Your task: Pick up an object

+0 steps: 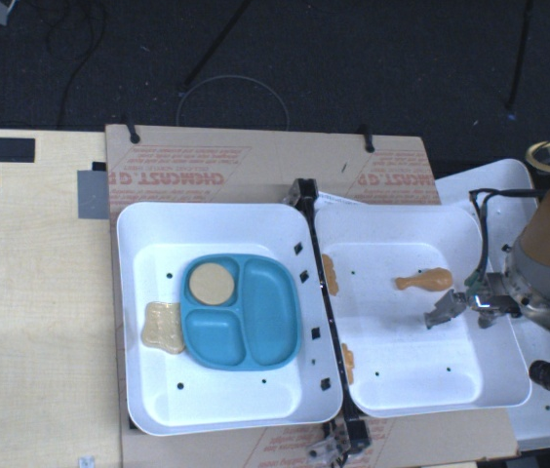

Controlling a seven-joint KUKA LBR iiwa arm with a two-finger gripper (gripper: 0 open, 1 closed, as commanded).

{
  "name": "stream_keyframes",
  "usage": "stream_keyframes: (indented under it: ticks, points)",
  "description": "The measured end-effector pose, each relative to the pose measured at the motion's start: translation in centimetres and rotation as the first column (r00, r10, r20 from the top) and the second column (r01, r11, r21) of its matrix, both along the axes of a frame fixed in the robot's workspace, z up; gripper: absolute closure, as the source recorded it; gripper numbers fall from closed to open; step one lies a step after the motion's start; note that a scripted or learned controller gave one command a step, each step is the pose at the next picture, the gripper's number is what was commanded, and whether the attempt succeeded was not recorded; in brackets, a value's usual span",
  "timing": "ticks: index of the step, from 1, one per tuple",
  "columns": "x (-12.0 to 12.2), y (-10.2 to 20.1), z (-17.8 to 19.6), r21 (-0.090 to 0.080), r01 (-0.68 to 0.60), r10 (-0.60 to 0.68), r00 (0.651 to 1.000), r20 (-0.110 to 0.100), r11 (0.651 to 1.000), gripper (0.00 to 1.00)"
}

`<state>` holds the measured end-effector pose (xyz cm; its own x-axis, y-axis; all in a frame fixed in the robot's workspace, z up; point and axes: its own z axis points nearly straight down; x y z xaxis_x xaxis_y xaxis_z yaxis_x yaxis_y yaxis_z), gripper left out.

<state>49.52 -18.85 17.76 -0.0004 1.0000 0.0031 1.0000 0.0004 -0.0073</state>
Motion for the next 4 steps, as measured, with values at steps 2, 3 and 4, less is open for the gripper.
stream_keyframes:
  ticks: [2, 3, 4]
  points:
    - [-1.1, 0.1, -8.9, -0.002, 0.002, -0.002, 1.000, 0.006, 1.000, 0.00]
    - [-1.1, 0.0, -7.9, -0.002, 0.006, -0.006, 1.000, 0.008, 1.000, 1.00]
    - [-1.6, 0.6, -3.1, -0.003, -0.001, 0.001, 1.000, 0.008, 1.000, 1.00]
